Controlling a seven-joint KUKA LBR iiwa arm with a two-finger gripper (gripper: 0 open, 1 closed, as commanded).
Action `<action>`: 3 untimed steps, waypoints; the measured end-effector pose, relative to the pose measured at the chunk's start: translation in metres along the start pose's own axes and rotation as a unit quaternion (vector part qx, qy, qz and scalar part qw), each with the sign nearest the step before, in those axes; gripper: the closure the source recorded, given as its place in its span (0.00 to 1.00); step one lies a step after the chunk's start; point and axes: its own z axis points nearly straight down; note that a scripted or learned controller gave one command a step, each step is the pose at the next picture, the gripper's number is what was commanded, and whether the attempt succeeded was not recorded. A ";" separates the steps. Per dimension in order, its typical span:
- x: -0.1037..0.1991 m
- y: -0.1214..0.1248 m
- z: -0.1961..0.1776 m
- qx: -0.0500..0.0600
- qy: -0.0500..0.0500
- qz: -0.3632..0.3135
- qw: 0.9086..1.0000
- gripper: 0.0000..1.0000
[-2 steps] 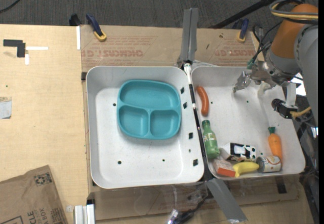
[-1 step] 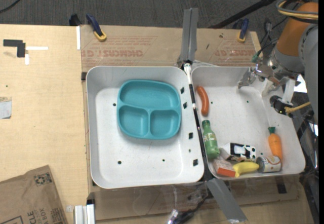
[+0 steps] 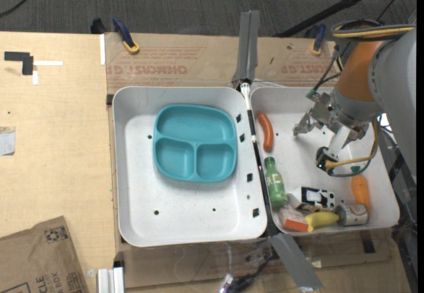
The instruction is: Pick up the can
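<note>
While the gripper point(image 3: 307, 124) hangs, the can point(image 3: 354, 215) lies well apart.

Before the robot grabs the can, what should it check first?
1. Can in sight: ok. The can lies in the near corner of the right bin.
2. Gripper above the can: not ok. The gripper is nearer the bin's far side, apart from the can.
3. Room around the can: not ok. A banana seems to touch it, and a carrot sits close.
4. Gripper empty: cannot tell.
</note>
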 end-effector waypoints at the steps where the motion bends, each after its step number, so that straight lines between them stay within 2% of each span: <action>1: -0.028 0.080 -0.001 0.004 0.002 0.076 0.997 0.00; 2: -0.008 0.066 -0.068 -0.001 0.000 0.128 0.992 0.00; 3: -0.031 0.020 0.000 0.000 0.000 0.106 0.994 0.00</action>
